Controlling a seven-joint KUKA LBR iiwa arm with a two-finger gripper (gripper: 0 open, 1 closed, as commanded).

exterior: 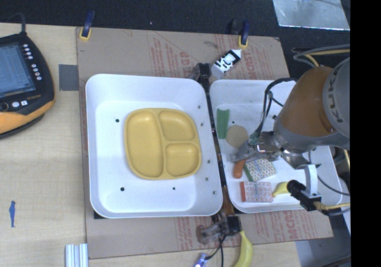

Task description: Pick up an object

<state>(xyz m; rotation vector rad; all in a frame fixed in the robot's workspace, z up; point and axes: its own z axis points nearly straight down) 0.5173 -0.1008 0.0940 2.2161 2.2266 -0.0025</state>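
One grey arm with a glossy orange band (306,105) reaches in from the right of the camera view and bends down over the right-hand shallow white plastic bin (247,94). Its gripper (255,148) is roughly mid-bin, and honestly I can't tell whether it's open or closed from this angle. Nothing is visibly held.

All the pickable stuff is crowded in that right bin. A flat green rectangular strip (222,122) lies along the left wall. Just beside it sits a dull tan round disc (237,135), close to the gripper. Below that is a small smooth orange lump (238,169), and next to it a square packet with a speckled pattern (260,169), tilted like a diamond right under the gripper. Further down lies a flat red-and-white printed card (256,191), with a small curved yellow piece (280,188) just beside it.

The left-hand white bin (107,99) has rounded corners and holds a matte yellow plate with three compartments (162,143), lying flat in the middle. Both bins rest on a brown cardboard sheet (149,52) with red print. Way off to the left on the wooden bench lies a black-and-orange handheld control pendant (21,84) with a screen.
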